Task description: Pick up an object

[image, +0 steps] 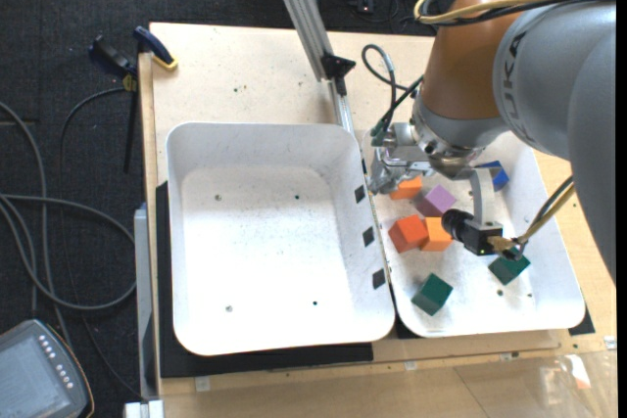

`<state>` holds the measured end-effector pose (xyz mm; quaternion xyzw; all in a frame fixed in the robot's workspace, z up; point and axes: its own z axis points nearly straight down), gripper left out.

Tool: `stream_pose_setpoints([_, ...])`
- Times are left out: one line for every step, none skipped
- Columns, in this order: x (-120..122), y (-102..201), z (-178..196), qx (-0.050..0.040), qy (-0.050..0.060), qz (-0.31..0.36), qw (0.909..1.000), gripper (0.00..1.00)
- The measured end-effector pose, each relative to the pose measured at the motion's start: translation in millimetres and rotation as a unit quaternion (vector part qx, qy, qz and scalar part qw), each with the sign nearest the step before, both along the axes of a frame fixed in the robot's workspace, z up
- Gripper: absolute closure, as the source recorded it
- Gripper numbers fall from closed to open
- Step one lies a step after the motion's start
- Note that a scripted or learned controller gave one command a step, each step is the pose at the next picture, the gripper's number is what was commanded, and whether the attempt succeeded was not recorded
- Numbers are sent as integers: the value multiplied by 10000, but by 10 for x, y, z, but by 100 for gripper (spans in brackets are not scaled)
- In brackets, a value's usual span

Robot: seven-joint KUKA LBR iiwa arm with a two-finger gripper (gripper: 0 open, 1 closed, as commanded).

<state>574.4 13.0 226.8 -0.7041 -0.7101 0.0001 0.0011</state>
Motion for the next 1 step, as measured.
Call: stream_pose_setpoints([-61,564,117,4,-15,4,10000,100])
